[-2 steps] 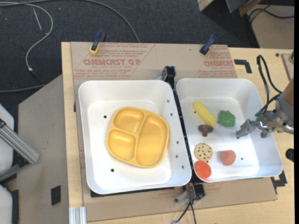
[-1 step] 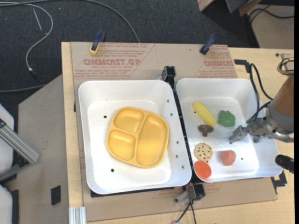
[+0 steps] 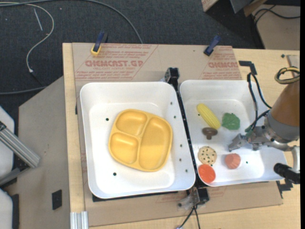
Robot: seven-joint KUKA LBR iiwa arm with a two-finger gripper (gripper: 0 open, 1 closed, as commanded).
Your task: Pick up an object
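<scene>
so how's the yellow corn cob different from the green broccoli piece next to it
The long yellow corn cob lies slantwise; the green broccoli piece is a squat, rounded clump. The corn cob is longer than the broccoli piece and sits left of it, further from the gripper. Both lie in the right white bin.

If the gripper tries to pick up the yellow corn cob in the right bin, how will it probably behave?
The corn cob looks rounded and elongated, so it may roll sideways if nudged. Its surface seems smooth and toy-like, so it is probably light and could slip between the fingers. It lies close to the mushroom, which might get bumped.
</scene>
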